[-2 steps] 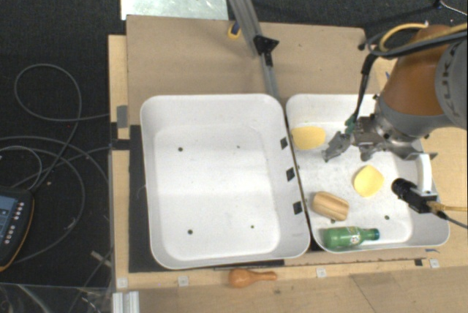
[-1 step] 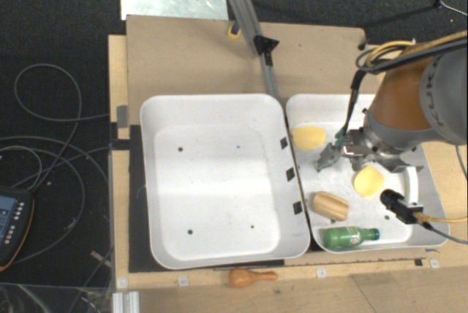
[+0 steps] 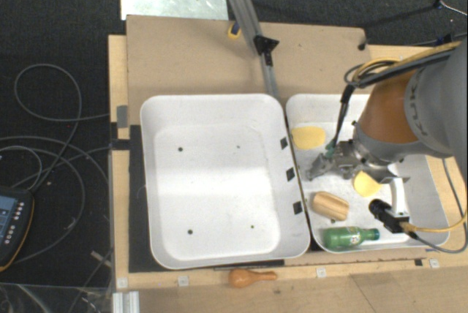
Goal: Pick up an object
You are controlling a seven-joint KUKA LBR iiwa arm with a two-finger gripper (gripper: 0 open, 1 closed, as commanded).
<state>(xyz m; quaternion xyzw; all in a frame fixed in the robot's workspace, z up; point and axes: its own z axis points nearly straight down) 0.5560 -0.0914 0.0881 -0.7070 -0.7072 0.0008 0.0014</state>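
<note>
A: Where is the gripper [image 3: 316, 167]?
B: Low in the right bin [image 3: 300, 108], near its left wall, between a flat yellow piece [image 3: 308, 136] on the far side and a tan wooden block [image 3: 330, 205] on the near side. How its jaws stand, I cannot tell

A: What else lies there?
B: A green bottle [image 3: 351, 236] on its side along the near edge, and a yellow lump [image 3: 365, 183] under the wrist. The left bin [image 3: 157, 110] sits beside it

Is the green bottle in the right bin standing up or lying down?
Lying down. The green bottle rests on its side along the near edge of the right bin, its length running left to right, just below the tan block.
</note>
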